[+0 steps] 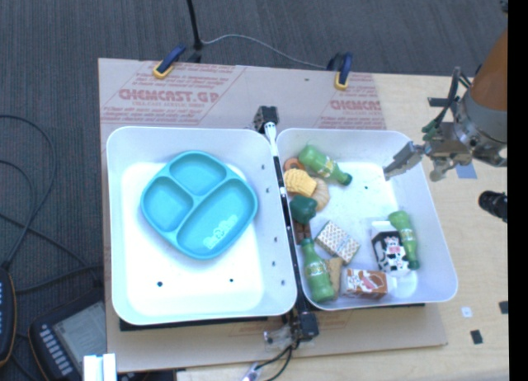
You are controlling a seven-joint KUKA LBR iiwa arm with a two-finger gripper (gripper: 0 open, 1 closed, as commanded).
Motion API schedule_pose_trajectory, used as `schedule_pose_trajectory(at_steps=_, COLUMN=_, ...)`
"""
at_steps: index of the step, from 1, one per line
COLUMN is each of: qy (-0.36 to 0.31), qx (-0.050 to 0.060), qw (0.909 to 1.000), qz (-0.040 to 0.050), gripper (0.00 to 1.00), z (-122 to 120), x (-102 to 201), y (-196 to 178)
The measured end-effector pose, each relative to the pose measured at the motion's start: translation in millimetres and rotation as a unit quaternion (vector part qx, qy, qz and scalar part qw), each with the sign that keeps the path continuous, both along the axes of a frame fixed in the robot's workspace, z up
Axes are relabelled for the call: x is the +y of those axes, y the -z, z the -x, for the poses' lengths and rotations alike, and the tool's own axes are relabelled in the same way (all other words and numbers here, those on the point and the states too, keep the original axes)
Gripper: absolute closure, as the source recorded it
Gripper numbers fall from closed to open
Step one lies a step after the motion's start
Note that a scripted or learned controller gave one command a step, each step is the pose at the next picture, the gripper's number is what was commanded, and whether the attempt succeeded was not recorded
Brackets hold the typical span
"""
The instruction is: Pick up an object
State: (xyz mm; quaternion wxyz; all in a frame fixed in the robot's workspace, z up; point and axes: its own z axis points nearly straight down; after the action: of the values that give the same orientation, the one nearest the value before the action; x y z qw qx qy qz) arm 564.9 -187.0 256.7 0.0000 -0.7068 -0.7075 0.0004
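Note:
The right bin holds several toy foods. A green bottle lies near its far left corner, beside a yellow corn piece and a dark green piece. A checkered waffle, another green bottle and a brown box lie toward the front. A third green bottle rests next to a cow-patterned carton. My gripper hangs over the bin's far right rim, open, with nothing between its fingers.
The left bin holds a blue divided plate. A black clamp sits where the two bins meet at the back. Cables run across the floor at the left.

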Motion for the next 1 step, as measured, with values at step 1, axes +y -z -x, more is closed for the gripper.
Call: schedule_pose_trajectory(at_steps=1, qy=0.001, qx=0.002, qw=1.0, qz=-0.0009, gripper=0.0, z=58.8, x=-36.5, y=110.1)
